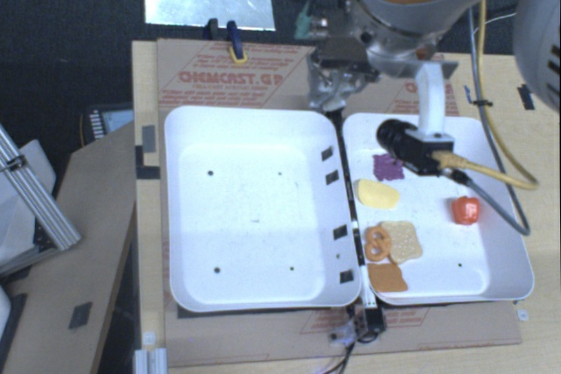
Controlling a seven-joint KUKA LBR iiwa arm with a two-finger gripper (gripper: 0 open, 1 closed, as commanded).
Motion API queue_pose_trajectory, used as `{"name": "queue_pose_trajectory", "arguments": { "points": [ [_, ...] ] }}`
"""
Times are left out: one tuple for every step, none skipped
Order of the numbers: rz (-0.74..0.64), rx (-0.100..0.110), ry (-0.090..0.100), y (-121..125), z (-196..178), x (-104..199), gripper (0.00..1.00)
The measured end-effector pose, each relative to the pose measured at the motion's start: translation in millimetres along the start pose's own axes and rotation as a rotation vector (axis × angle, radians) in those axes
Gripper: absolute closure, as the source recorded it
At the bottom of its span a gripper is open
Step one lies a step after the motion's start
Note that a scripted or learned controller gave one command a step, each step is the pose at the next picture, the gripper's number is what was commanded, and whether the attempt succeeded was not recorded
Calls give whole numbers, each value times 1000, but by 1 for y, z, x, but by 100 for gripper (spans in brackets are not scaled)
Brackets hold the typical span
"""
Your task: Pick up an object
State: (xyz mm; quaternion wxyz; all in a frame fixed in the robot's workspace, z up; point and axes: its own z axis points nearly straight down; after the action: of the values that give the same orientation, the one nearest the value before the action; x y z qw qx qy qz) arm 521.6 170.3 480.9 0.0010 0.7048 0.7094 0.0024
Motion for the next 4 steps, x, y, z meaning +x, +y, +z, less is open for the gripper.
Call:
{"name": "queue_pose_trajectory", "arguments": {
  "points": [
    [-3,-2,1,0,-11,0,100],
    [10,-2,0,-37,-58,-52,100],
    [6,15,-5,-36,62,-40,100],
    [13,-1,-3,-35,44,-115,100]
  ]
}}
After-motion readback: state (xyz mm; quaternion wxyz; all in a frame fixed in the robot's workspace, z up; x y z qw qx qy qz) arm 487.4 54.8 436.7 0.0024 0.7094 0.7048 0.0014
